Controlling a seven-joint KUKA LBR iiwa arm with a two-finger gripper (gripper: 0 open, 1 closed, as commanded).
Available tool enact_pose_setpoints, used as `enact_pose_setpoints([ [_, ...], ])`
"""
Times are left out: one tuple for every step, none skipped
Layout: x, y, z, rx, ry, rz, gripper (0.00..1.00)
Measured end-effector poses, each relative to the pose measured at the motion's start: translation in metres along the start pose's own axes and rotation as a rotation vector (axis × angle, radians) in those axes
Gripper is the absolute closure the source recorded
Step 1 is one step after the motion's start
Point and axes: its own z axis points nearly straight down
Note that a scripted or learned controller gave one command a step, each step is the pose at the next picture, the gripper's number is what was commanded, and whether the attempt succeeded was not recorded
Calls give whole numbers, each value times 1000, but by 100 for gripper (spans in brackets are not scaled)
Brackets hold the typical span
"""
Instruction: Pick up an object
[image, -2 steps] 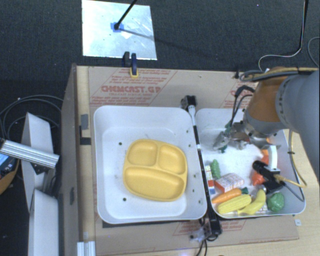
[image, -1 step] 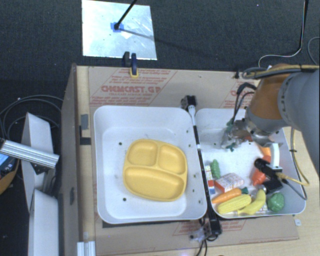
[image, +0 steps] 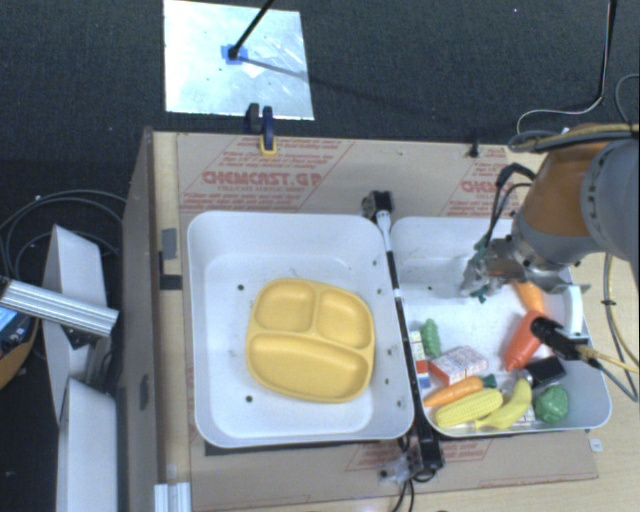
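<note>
Arm poised over the right bin's toy food

We start with the worktop (image: 300, 165), a brown printed board carrying two shallow white bins side by side. The left bin (image: 215, 300) holds a yellow divided plate (image: 310, 338) lying flat near its middle, with three compartments facing up. The right bin (image: 430, 250) carries the clutter, all of it gathered in the near and right-hand part.

The arm (image: 570, 195) reaches in from the right, its orange band above the grey wrist, and hangs over the far half of the right bin. The tool (image: 483, 280) points down and left above bare white floor; it is small and dark against the wrist, and we cannot tell how far apart it stands. Nothing appears to be between its tips.

Among the objects, a yellow corn cob (image: 468, 407) lies along the near wall, with a banana (image: 515, 405) just beside it on the right and a carrot (image: 452, 390) touching its upper side. A second, larger carrot (image: 522, 342) lies tilted nearer the tool. A small white and red box (image: 458, 362) sits in the middle of the pile. A green round piece, possibly a pepper (image: 550, 402), rests in the near right corner, and a small green vegetable (image: 431, 337) stands by the dividing wall.
</note>
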Motion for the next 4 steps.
enact_pose_setpoints([
  [-62, -39, -58, -1, -2, 1, 100],
  [-73, 29, -14, 1, 1, -2, 100],
  [5, -4, -21, 0, 2, -4, 100],
  [-16, -12, -89, -2, 0, 0, 100],
])
